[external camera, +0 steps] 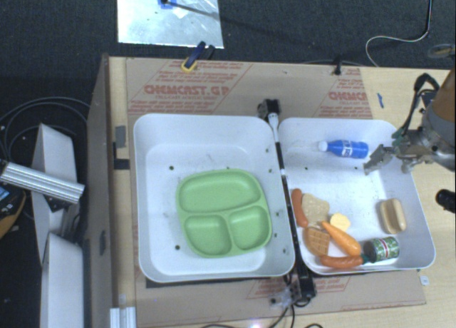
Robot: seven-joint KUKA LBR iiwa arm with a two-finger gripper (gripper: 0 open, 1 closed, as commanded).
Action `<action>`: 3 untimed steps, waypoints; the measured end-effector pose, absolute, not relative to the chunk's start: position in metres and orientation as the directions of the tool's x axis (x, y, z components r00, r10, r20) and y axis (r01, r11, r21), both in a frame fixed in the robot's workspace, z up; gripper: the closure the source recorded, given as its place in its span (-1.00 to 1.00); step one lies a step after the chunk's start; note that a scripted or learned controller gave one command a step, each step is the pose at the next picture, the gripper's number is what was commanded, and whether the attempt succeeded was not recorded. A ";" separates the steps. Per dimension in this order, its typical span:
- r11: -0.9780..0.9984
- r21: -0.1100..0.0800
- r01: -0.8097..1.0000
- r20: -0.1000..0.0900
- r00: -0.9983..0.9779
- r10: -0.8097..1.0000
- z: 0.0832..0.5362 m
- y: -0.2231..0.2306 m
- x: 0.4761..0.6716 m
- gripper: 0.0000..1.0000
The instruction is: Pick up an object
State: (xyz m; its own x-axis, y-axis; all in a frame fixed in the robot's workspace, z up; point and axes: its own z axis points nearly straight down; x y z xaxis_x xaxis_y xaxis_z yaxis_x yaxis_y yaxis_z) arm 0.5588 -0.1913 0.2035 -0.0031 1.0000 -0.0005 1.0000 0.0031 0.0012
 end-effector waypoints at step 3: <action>0.002 0.003 1.000 0.001 -0.002 1.000 0.097 -0.146 0.488 -1.00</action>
State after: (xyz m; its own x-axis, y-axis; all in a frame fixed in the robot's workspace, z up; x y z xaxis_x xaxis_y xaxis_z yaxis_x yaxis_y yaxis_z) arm 0.4876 -0.1457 0.0975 -0.0024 1.0000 0.0005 1.0000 0.0024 0.0028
